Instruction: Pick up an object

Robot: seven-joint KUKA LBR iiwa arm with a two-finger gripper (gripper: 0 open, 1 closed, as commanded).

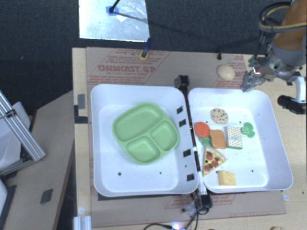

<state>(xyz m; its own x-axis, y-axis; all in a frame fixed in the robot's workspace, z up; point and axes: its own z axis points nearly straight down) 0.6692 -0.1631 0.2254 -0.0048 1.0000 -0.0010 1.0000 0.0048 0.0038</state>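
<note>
1. The claw (249, 83) hangs over the far rim of the right bin (273, 123); whether it is clenched or released I cannot tell.
2. A cookie (219, 115) lies flat in that bin, apart from the other toy food (pizza slice (212, 160), cheese block (227, 178)).
3. It is probably light, stiff and slick plastic; pinching it across its edges looks safest.

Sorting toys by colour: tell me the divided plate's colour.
Light green divided plate, seen in the camera view.
</note>
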